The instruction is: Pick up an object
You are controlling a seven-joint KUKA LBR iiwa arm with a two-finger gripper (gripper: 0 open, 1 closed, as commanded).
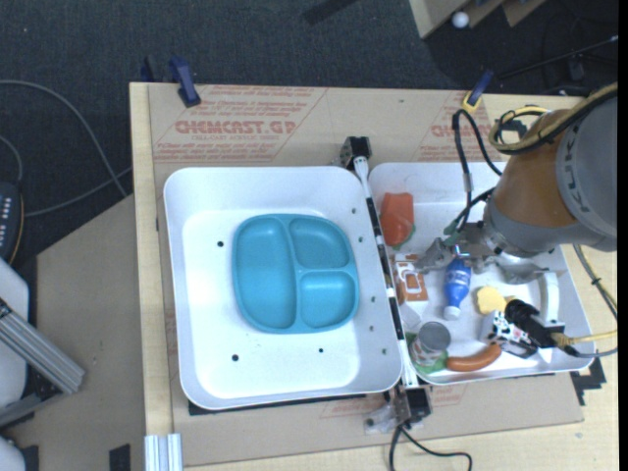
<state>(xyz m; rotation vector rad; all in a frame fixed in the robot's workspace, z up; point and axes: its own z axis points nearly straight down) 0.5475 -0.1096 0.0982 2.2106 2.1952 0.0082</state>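
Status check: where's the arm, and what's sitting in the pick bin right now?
Gripper low over right bin, nothing seen held. Blue bottle just beside it, untouched. Orange-red item, can, sausage crowd nearby.

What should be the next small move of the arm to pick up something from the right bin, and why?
Probably a short move straight down onto the blue bottle. The gripper sits just above the bottle's upper end in the right bin, and nothing can be seen between its fingers. The bottle lies apart from the orange-red piece and the yellow piece, which leaves some room.
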